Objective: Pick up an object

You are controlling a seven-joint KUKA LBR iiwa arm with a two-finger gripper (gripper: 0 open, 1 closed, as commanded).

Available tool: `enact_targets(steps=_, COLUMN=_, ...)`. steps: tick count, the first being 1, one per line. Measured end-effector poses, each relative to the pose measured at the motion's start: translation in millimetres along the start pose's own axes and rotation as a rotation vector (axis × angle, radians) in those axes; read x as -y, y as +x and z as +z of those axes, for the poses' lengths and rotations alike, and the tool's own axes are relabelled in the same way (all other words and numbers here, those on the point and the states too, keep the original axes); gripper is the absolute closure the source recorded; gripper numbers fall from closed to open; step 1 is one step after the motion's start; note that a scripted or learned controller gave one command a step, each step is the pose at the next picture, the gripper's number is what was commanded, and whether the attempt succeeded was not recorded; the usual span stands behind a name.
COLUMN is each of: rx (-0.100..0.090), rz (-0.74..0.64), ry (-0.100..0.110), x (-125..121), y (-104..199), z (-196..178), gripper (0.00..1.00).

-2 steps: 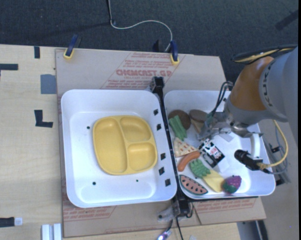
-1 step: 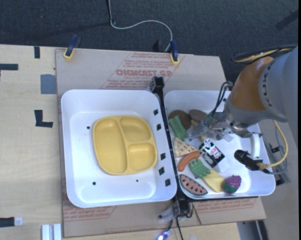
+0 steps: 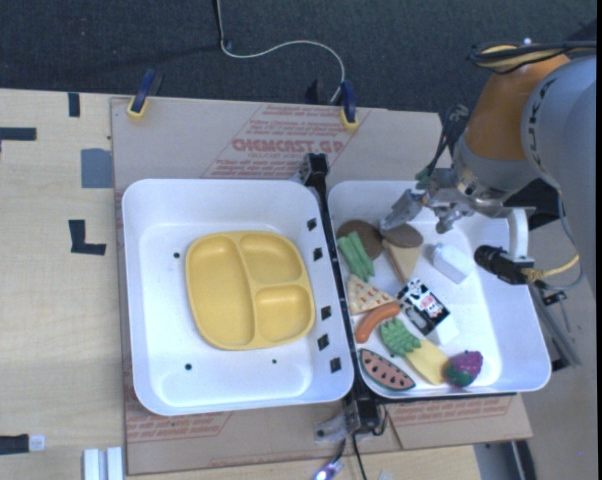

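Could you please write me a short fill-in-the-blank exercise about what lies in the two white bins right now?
1. The yellow plastic divided plate lies in the ____ white bin.
2. The plate has ____ compartments.
3. The toy watermelon slice lies in the right white bin, near its ____ edge in the camera view.
4. The two-finger gripper hangs over the ____ bin.

Missing words: left; three; bottom; right

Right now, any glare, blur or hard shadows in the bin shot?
Camera view: even, soft light; mild wash-out on the white bin walls; yellow plate and toys sharp; arm slightly soft; faint shadow beneath the pincer.
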State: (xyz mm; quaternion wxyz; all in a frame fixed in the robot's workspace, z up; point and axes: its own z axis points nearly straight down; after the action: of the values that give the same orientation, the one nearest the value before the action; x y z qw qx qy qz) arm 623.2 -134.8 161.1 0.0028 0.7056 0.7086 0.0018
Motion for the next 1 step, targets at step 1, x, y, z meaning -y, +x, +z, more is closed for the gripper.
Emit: enact_targets(steps=1, rx=-0.001, rz=0.004, ry=0.010, x=25.4, y=-1.2, z=80.6, gripper=0.00)
